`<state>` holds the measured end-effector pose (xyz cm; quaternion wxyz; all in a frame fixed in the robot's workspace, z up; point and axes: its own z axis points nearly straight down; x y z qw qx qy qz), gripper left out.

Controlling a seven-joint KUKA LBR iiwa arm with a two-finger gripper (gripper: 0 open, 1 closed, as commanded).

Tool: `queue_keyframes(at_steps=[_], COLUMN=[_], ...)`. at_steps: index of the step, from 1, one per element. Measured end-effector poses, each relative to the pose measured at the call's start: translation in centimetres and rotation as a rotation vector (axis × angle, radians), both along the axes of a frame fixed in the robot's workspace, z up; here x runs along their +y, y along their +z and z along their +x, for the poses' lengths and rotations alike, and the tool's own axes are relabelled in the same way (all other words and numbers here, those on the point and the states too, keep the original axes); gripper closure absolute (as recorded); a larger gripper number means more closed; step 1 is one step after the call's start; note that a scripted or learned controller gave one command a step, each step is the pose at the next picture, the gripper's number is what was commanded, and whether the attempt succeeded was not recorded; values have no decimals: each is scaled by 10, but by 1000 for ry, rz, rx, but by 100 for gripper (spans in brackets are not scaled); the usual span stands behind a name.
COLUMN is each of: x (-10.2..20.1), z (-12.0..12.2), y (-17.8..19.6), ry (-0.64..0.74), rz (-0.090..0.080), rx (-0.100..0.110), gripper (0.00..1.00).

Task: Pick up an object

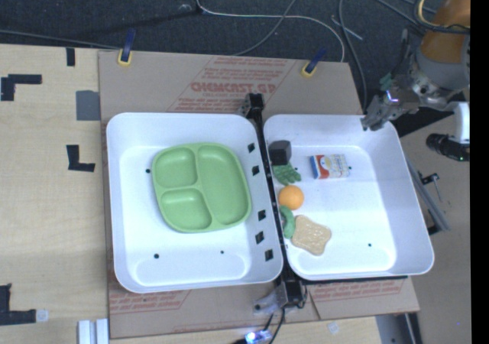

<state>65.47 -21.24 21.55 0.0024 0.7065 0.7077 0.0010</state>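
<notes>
Plainly, the gripper (374, 119) hung at the right bin's (397, 205) far corner, finger state unreadable; the small carton (329, 166) lay nearest, below-left of it.

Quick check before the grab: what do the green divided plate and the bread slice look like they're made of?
Green divided plate: probably moulded plastic, matte to satin; even colour, soft rounded compartment ridges. Bread slice: looks like toy food, foam or plastic, dull finish; speckled tan face, too small to settle which.
</notes>
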Motion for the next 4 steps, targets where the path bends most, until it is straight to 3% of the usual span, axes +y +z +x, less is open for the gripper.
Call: queue_keyframes(at_steps=[1, 4], x=[0, 158], z=[1, 7], y=[54, 41], ry=[0, 4], rz=[0, 4], rx=[-1, 6], gripper=[100, 100])
